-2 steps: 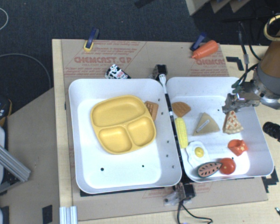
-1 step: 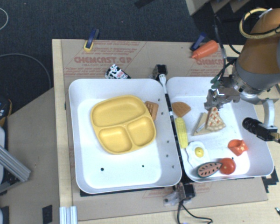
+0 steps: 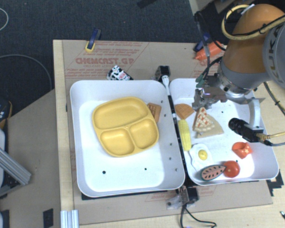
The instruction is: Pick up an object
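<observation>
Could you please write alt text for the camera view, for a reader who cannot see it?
A grey and orange robot arm's claw hovers over the right bin, just above a toy pizza slice among a corn cob, fried egg and tomato. The left bin holds a yellow divided plate.

Running off the picture's right edge: arm (image 3: 256,37). Hiding part of the right bin's (image 3: 270,163) back edge. Gripper (image 3: 200,100) fingers too dark and small for telling their state. Tucking under the tray (image 3: 126,126) at its right edge: waffle (image 3: 155,110), half hidden.
</observation>
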